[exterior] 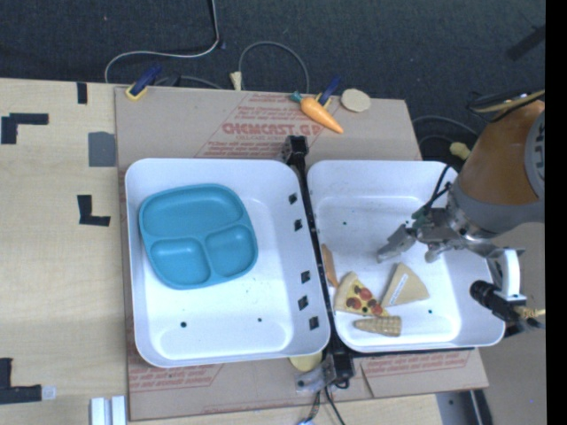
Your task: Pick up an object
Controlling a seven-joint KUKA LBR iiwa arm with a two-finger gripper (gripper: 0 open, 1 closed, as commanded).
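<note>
Three flat toy foods lie low in the right bin (443,180): ridged cracker (378,327), pizza slice (356,295), pale wedge (405,286). Above them the metal gripper (412,246) hangs released, grasping nothing. Farther left, a smooth blue tray (197,235).

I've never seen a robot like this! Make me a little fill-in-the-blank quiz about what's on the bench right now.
1. The blue divided tray lies in the ____ bin.
2. The pizza slice lies in the same bin as the ____.
3. The toy carrot lies on the cardboard, ____ both bins.
4. The wedge lies to the ____ of the pizza slice.

Missing words: left; gripper; outside; right
</note>
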